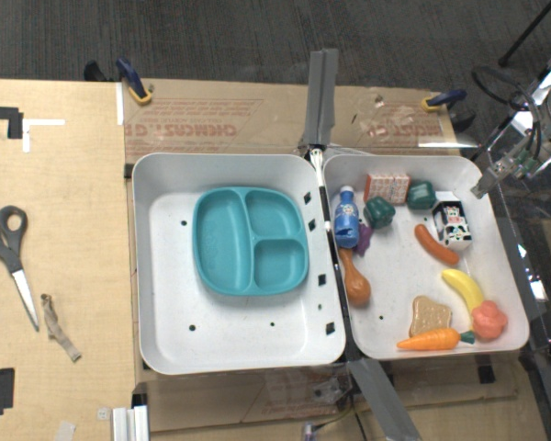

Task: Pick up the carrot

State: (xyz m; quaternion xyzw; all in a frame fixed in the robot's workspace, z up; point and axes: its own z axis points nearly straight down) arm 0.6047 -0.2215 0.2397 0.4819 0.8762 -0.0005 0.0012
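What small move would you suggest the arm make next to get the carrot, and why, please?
Probably swing the pincer toward the near edge of the right bin and stop above the carrot. The pincer sits at the bin's far right rim, well away from the carrot, which lies flat at the front beside the toast slice and banana.

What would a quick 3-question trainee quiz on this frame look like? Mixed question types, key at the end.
1. True or false: the carrot lies in the same bin as the teal divided plate.
2. Multiple choice: what lies directly behind the carrot, almost touching it? A) the toast slice B) the blue bottle C) the milk carton
3. Fill in: the carrot's green top points toward the ____ toy in the bin's near right corner.

Key
1. False: the carrot is in the right bin, the plate in the left bin.
2. A
3. pink
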